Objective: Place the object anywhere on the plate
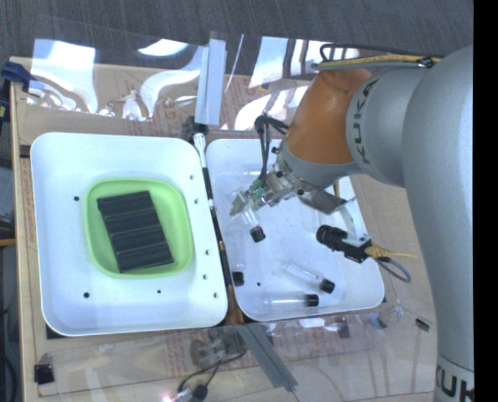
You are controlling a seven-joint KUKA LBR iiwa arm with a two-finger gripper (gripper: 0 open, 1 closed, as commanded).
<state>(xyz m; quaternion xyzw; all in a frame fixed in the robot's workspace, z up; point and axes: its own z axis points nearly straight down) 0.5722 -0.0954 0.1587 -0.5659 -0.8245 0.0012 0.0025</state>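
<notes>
The desk (131, 367) bore two white bins. Nearest, in the right bin (290, 241), lay clear capped tubes (289, 301), probably light, slick and prone to roll, best pinched mid-barrel. Beyond them hovered the pincer (261, 193), its opening impossible to tell. The green plate (94, 224) sat left.

Two white bins side by side on the counter (106, 367), left bin (52, 224) with a green plate (180, 224) carrying a dark ribbed block (134, 230), right bin (361, 287) with clear capped tubes (303, 275), gripper (250, 198) low over its upper left, grey-and-orange arm (382, 115) coming in from the right
</notes>
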